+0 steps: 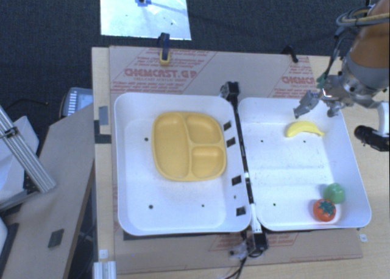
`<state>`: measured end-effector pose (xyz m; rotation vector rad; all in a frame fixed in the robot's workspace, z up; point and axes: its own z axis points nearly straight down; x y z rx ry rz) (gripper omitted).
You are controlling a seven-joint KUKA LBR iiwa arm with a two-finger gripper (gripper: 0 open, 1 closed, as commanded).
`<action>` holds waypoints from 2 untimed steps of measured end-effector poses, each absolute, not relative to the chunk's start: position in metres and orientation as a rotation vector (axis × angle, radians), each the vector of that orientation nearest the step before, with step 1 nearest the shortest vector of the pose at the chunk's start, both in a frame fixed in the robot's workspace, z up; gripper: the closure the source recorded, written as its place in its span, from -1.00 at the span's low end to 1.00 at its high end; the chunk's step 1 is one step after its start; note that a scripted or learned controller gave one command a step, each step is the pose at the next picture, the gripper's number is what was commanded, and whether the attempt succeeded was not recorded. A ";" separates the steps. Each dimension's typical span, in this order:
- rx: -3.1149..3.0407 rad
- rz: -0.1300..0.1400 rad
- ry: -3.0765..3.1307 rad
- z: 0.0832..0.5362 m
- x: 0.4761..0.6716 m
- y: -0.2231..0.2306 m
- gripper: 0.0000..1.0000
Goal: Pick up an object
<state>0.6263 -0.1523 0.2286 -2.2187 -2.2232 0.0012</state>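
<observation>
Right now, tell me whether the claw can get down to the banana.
Probably yes. The claw hangs just above the banana in the right bin, with nothing between them; the other toys lie far off.

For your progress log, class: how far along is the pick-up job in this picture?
Done: nothing is lifted yet; the banana, the green ball and the orange ball all lie in the right bin. In hand: the claw is open, poised just above the banana. Left: lower, close on an object and raise it.
</observation>
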 end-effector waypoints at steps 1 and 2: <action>-2.219 0.002 -2.221 0.167 0.629 -0.156 -1.00; -2.220 0.001 -2.223 0.125 0.634 -0.157 -1.00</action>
